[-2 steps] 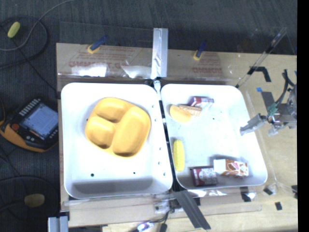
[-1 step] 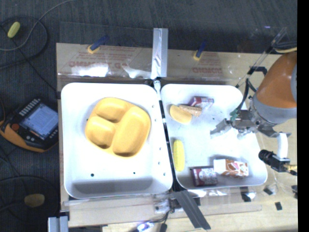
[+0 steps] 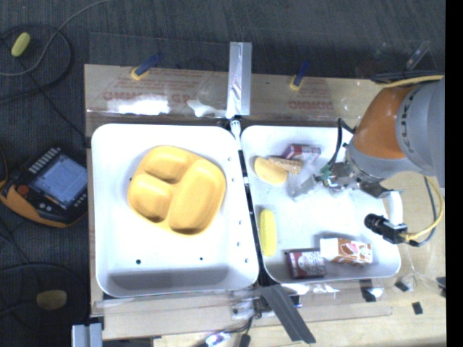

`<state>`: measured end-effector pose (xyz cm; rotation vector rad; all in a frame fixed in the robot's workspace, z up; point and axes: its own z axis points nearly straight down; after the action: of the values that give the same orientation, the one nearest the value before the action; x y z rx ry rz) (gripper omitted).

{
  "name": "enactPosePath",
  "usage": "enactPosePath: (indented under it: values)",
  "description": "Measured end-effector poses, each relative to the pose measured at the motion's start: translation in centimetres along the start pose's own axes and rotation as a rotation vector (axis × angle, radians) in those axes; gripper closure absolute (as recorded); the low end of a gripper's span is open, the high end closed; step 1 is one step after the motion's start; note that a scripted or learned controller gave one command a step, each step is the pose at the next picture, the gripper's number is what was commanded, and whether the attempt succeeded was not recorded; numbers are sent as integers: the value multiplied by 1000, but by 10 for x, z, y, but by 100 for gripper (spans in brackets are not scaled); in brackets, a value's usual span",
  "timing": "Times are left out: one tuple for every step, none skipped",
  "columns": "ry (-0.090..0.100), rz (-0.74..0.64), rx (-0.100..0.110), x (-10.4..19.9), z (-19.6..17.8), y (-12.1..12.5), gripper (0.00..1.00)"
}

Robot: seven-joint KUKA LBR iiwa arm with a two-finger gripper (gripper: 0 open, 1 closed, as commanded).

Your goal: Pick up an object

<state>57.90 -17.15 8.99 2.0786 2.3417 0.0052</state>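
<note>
The right bin (image 3: 362,215) holds several items. A tan bread roll (image 3: 275,169) lies at its upper left, and a small red can (image 3: 300,151) sits just behind it. A yellow corn cob (image 3: 268,231) rests along the left wall. A dark brown packet (image 3: 306,263) and a white-and-orange carton (image 3: 347,251) lie near the front edge. My gripper (image 3: 307,181) reaches in from the right and hangs low just right of the bread roll, below the red can. Nothing can be seen held in it.
The left bin (image 3: 116,259) holds a large yellow sectioned tray (image 3: 176,188). The grey arm with its orange band (image 3: 383,132) covers the right bin's upper right corner. A cable and black fitting (image 3: 387,226) hang at the right wall.
</note>
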Motion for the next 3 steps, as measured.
enactPosePath:
  values:
    - [0, 31, -1, 26, 1, 57, 0]
    - [0, 106, 18, 44, 2, 94, 0]
    - [-2, 102, 20, 45, -8, 94, 100]
